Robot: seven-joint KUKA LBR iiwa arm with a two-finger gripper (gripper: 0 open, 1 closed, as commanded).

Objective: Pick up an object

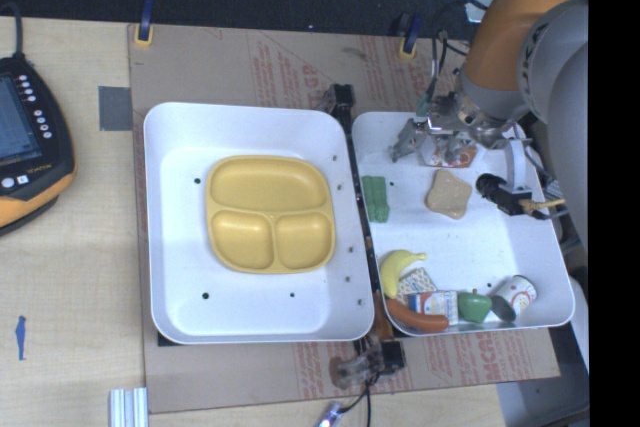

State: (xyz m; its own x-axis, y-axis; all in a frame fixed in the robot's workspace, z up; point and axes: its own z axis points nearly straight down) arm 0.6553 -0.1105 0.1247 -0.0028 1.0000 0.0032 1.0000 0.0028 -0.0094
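Red sausage [417, 319] (beside a yellow banana [398, 267]) lies at the right white bin's [540, 245] near edge. Mid-bin sits a tan bread slice [449, 194]. Farther back, the two-finger gripper [432, 137] hangs over a small red-and-white item [456, 155]; finger state: indeterminate.

Arm [520, 45] reaches in, end effector [425, 140] lowered.

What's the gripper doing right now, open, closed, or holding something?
Gripper: low over the far end of the right bin, beside the tan bread piece; whether it is open, closed or holding anything cannot be told.
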